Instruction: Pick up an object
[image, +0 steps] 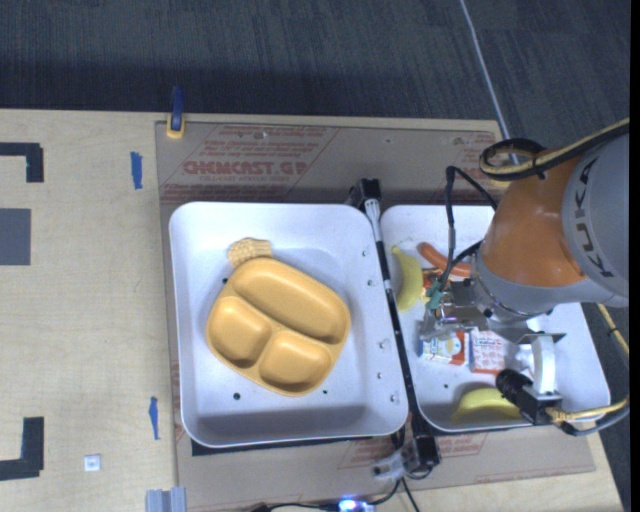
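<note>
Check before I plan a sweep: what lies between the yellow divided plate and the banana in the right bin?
In the camera view, the bins' adjoining white rims separate plate and banana.

Both bins, left (190, 300) and right (590, 385), are plain white; the left holds a mustard-yellow sectioned tray (277, 325) and a pale yellow corn piece (248, 248). The right shows two yellow bananas (408, 280) (483, 402), an orange carrot (437, 255) and a red-and-white packet (487, 354). The surface (80, 330) is light tan with black and blue marks, the arm (560, 240) grey with an orange band
</note>
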